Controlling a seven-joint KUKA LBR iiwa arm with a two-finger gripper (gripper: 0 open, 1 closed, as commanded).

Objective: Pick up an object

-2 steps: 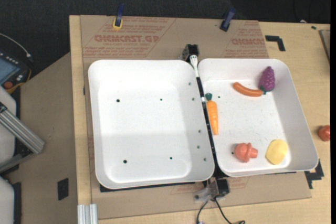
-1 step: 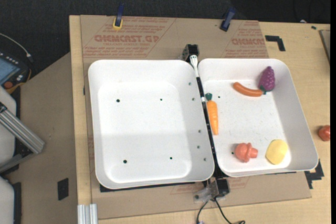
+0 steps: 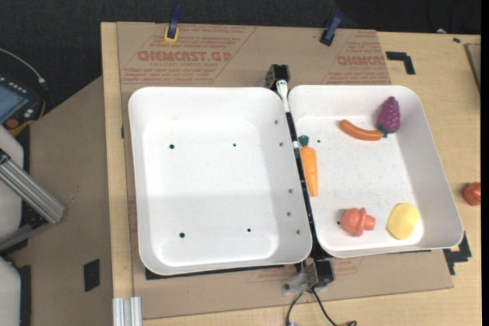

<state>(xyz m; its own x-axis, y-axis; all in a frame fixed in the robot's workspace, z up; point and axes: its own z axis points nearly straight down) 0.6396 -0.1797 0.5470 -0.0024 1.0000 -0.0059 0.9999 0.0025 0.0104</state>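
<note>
The right bin [image 3: 382,179] holds five toy foods. An orange carrot [image 3: 309,171] with a green top lies along the bin's left wall. At the back lies a thin orange-red sausage [image 3: 360,131], with a purple bunch of grapes [image 3: 389,114] at its right end. Near the front sit a red-orange knobbly fruit [image 3: 356,221] and, to its right, a yellow lemon [image 3: 403,221]. All of them rest on the bin floor, apart from one another except the sausage and grapes, which are close or touching.
The left bin [image 3: 206,187] stands beside the right one, sharing a black divider [image 3: 294,156]. Both rest on a cardboard sheet [image 3: 229,50] clamped at the back [image 3: 173,28]. A small orange thing [image 3: 472,194] lies on the bench right of the bins.
</note>
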